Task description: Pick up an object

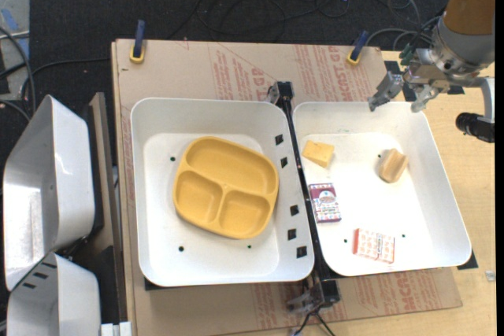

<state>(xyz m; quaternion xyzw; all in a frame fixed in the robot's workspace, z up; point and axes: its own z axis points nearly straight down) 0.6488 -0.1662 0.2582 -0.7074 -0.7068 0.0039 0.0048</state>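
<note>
Claw (402, 97) hangs open above right bin's (449, 193) back rim — nothing held.

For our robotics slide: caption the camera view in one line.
Open gripper above the right bin's far rim; yellow tray fills the left bin.

Two bins side by side on the counter (205, 67). Left bin (150, 169): one sectioned tray (226, 186), roughly centred. Right bin (441, 193): wedge block (318, 153) near its left wall toward the far side; rounded block (391, 165) to the right of it, well apart; small packet (324, 202) nearer, by the left wall; flat card (373, 245) at the near side. End effector (400, 97) over the right bin's far rim.
</note>
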